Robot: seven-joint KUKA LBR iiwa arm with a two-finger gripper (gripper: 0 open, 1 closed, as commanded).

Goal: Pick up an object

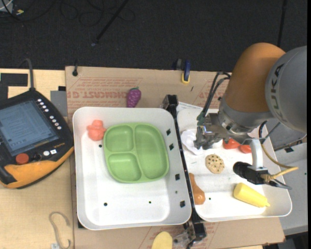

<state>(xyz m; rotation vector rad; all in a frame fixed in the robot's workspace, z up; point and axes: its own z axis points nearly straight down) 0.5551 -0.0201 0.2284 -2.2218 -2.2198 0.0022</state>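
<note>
The claw (201, 140) hangs low in the right bin (223, 204), to the right of the green tray (136, 153), past the wall between the two bins. Whether it is spread or pressed together I cannot tell from this view.

Directly at the claw, on its side toward the tray, lies a white lump (188, 138). It is pale, crumpled and rather round, and the claw hides part of it. For this reason I cannot give its long axis or say which way it points, nor whether the claw touches it.

Further right of the tray is a round cookie (214, 163), beige with dark spots. A red piece (238, 146) lies beyond it, half under the arm (280, 87). A yellow piece (251, 195) lies far right and lower, with its long axis slanting down to the right. A brown piece (197, 192) lies just at the lower right corner of the tray, beside the bin wall, nearly upright in the view.

The tray has three compartments and sits in the left bin (124, 206). An orange-pink toy (96, 130) is at its upper left corner.

Above the tray, the cardboard (103, 84) has red print that is upside down, which I cannot read with certainty. The grey arm shows the white letters U and K.
</note>
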